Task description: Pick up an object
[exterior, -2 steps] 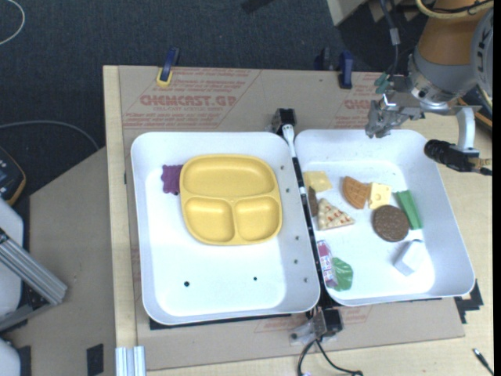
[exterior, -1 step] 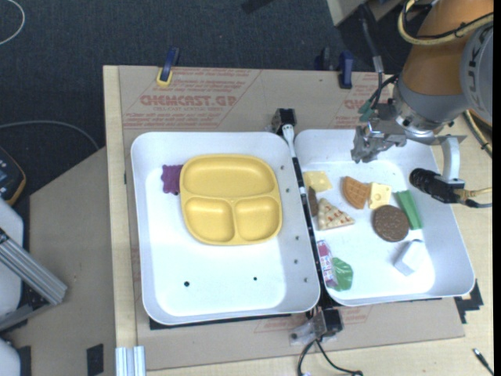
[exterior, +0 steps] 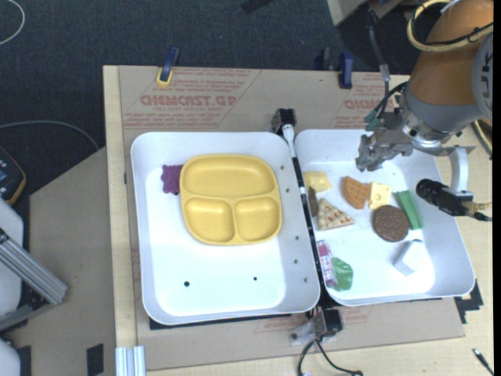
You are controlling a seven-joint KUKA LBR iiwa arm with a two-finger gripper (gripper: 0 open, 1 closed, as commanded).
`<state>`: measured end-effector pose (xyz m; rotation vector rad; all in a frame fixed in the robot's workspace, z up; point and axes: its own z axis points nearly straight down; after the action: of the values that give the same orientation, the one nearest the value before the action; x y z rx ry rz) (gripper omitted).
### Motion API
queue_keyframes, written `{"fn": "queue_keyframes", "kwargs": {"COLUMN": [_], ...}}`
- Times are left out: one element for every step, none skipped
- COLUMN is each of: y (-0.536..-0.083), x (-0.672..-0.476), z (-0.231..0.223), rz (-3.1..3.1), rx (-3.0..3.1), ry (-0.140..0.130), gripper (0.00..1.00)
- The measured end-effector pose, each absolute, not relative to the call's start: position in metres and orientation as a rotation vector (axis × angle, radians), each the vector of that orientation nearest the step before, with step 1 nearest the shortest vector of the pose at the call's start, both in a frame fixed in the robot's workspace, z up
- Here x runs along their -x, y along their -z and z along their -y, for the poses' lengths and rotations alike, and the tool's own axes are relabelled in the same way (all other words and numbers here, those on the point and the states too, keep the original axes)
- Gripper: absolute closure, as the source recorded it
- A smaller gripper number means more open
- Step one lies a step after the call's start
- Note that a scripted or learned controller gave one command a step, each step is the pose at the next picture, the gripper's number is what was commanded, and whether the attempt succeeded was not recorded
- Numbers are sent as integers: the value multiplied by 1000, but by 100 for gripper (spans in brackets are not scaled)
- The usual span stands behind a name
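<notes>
My gripper (exterior: 369,160) hangs over the far part of the right bin (exterior: 442,276), above and a little right of an orange waffle piece (exterior: 355,192). Nothing shows between its fingers. Close by lie a pale yellow cheese block (exterior: 380,195), a tan chunk (exterior: 317,181), a pizza slice (exterior: 333,216), a brown round cookie (exterior: 390,223), a green stick (exterior: 408,209), a white-grey block (exterior: 406,258) and a green-and-red packet (exterior: 335,270).
The left bin (exterior: 156,280) holds a yellow divided plate (exterior: 231,197) with a purple item (exterior: 170,178) at its left edge. Blue and yellow clamps (exterior: 166,67) sit on the board's far edge.
</notes>
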<state>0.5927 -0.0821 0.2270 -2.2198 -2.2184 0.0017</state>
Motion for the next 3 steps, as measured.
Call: {"fn": "queue_keyframes", "kwargs": {"y": [-218, -235, -216], "x": [-601, -600, -597], "z": [70, 80, 77], "rz": [2220, 2223, 2219], "rx": [2219, 2224, 2222], "ry": [-3, 4, -2], "gripper": [100, 100, 100]}}
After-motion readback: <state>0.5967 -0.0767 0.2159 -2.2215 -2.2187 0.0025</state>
